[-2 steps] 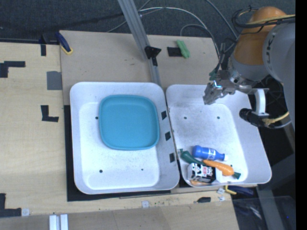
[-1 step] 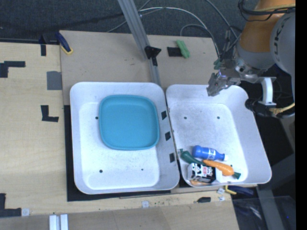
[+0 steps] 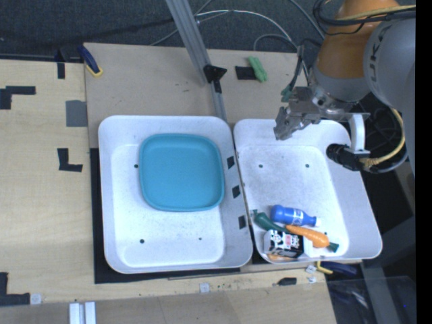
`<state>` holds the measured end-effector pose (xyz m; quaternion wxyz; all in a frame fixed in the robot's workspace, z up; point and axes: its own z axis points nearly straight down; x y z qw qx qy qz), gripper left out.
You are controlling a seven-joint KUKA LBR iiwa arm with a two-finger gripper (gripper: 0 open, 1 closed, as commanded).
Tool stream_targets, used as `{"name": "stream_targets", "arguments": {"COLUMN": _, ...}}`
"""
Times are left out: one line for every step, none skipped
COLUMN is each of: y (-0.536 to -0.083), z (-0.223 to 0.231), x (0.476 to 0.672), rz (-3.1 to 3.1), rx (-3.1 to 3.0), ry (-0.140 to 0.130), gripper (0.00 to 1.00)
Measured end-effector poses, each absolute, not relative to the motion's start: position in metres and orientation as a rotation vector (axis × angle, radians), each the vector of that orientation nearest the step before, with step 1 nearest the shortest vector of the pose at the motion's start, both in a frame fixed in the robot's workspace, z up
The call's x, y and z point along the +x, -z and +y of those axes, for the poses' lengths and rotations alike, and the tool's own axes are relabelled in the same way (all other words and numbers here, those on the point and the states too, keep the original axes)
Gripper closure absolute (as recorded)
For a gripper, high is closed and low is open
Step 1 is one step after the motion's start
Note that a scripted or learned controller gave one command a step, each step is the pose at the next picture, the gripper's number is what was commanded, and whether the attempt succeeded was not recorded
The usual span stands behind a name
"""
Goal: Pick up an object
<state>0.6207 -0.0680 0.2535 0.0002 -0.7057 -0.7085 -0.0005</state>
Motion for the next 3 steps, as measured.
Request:
{"name": "stream_targets", "arguments": {"y": -0.243, "z": -0.011, "x": 0.606, "rz": -2.225, "rx": -2.216, "ry": 0.000, "gripper": 1.00}}
{"name": "stream_targets", "arguments": {"y": -0.230, "z": 0.041, "x": 0.582, "rz": -2.225, "rx": -2.216, "ry": -0.001, "gripper": 1.00}}
{"name": "stream_targets", "arguments": {"y": -0.238, "z": 0.086, "x": 0.566, "rz": -2.226, "rx": -2.216, "ry": 0.001, "gripper": 1.00}}
